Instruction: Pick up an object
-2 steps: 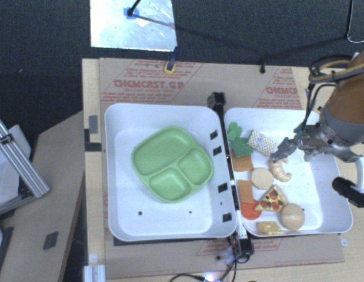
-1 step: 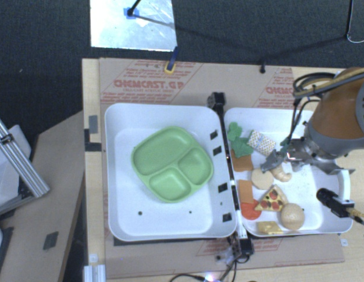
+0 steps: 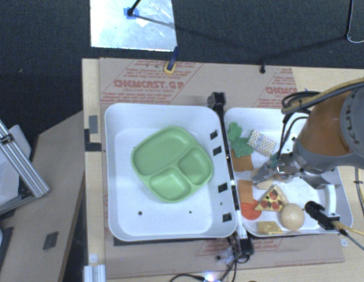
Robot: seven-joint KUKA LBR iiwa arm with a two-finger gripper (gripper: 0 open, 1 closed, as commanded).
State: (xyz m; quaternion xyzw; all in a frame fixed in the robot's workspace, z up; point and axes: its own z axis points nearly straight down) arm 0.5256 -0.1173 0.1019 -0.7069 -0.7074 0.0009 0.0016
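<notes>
1. Seen from above at a slant: two shallow white bins side by side on a bench.
2. In the left bin (image 3: 120,216), a green divided plate (image 3: 172,163), lying flat near the middle.
3. In the right bin (image 3: 270,116), a cluster of toy food: a green leafy piece (image 3: 237,141), a small speckled packet (image 3: 261,141), an orange slab (image 3: 245,190), a red piece (image 3: 250,211), a pizza slice (image 3: 271,200), a beige ball (image 3: 291,216) and a yellow block (image 3: 265,228).
4. Reaching in from the right, a grey arm with an orange band (image 3: 323,125), low over the right bin.
5. Gripper (image 3: 265,175) just above the pizza slice and beside the orange slab; fingers too blurred to tell open from closed, and nothing clearly between them.
6. Step in hand, as a judgement: descent toward a target, likely the pizza slice or orange slab.
7. Next move calls for: settling on one piece, closing squarely on it, then lifting clear of its close neighbours.
</notes>
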